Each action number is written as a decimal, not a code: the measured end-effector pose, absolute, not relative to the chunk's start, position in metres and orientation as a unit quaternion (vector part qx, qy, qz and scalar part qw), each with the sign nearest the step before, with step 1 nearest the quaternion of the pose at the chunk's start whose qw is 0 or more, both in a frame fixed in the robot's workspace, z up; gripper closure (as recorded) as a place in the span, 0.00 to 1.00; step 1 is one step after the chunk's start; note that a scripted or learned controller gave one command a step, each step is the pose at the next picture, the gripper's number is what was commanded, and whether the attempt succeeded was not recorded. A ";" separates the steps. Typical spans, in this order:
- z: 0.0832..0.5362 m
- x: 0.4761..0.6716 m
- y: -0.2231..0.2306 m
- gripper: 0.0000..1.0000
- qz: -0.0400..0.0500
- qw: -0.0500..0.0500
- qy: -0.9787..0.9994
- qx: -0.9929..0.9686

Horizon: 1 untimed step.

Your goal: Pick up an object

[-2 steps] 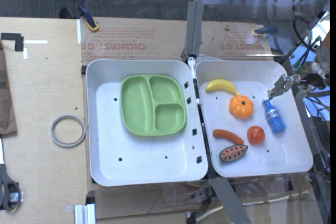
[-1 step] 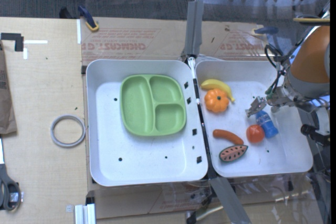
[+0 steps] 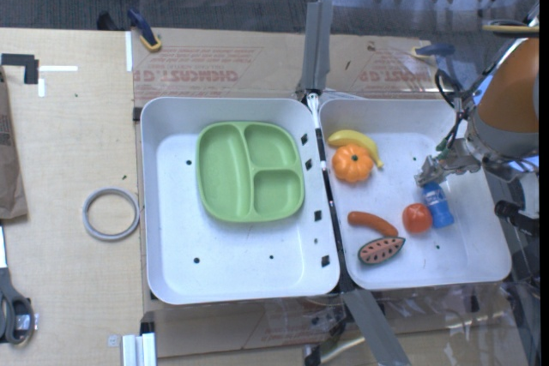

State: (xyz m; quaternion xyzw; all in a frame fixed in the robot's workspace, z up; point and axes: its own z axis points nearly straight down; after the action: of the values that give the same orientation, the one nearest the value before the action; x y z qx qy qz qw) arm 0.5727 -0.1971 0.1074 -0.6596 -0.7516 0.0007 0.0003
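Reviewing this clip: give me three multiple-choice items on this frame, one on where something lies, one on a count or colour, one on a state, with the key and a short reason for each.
1. Where does the green plate lie?
A. in the left bin
B. in the right bin
C. on the bench outside the bins

2. How many sections does the plate have?
A. two
B. three
C. five

3. How does the blue bottle stand to the gripper?
A. lifted clear of the bin
B. lying on the bin floor just under the gripper
C. resting on the plate

Key: 1 A, white bin wall surrounds the plate on the left. 2 B, one long section and two smaller ones. 3 B, it lies beside the tomato, below the gripper.
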 end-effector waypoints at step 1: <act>0.093 0.584 -0.135 1.00 0.000 -0.001 -0.761 -0.649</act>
State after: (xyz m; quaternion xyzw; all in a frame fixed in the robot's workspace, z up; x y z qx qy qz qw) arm 0.5838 -0.1349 0.0927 -0.6490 -0.7608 -0.0004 -0.0010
